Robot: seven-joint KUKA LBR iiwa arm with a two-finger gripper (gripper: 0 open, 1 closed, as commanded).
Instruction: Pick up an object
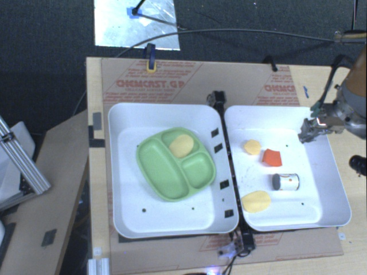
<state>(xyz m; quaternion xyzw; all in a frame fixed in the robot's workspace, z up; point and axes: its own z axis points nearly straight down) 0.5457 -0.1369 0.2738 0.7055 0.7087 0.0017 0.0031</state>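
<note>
The right bin holds several small objects: a small yellow piece, an orange-red block, a white and grey cylinder lying on its side, and a larger yellow lump. My gripper hangs over the bin's far right edge, to the right of all of them and touching none. In the left bin a green divided plate carries a yellow item in its upper compartment.
Both bins sit on a brown cardboard sheet on the bench. A black clip strip runs between the bins. A shiny foil square lies on the dark floor behind. A metal frame stands at the left.
</note>
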